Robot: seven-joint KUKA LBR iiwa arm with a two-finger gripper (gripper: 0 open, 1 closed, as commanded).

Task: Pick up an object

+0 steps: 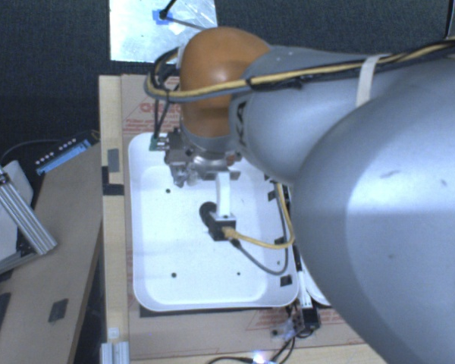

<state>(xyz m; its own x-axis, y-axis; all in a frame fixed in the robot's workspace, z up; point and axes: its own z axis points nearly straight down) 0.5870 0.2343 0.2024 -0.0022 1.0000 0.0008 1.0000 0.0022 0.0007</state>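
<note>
The arm (379, 203) comes in from the right and takes up most of the right half of the view. Its grey shell is smooth, rounded and a little glossy. Toward the wrist it narrows to the orange band (216, 74), which is dome-shaped and has a duller surface. Below the band the wrist points steeply down. The end effector (199, 170), a compact block of bare grey metal, hangs over the far part of the left bin (159, 279). Whether the end effector is open or closed, I cannot tell, and I also cannot tell if it touches the floor of the bin.

The left bin is a shallow tray of white plastic with rounded corners and a low raised rim. Its floor is flat and smooth, marked by a few small dark dots (174, 275). Just beside it, under the arm, shows a thin white strip that seems to belong to the right bin (312, 290). Where the object to pick up lies I cannot tell, because the arm covers the right bin and part of the left one.

Both bins rest on the worktop (114, 233), which looks like tan cardboard with faded red print near its far edge. Behind it a crinkled silvery sheet (136, 29) lies on dark, rough fabric. At the left, a ribbed aluminium bar (19, 218) stands at a slant.
</note>
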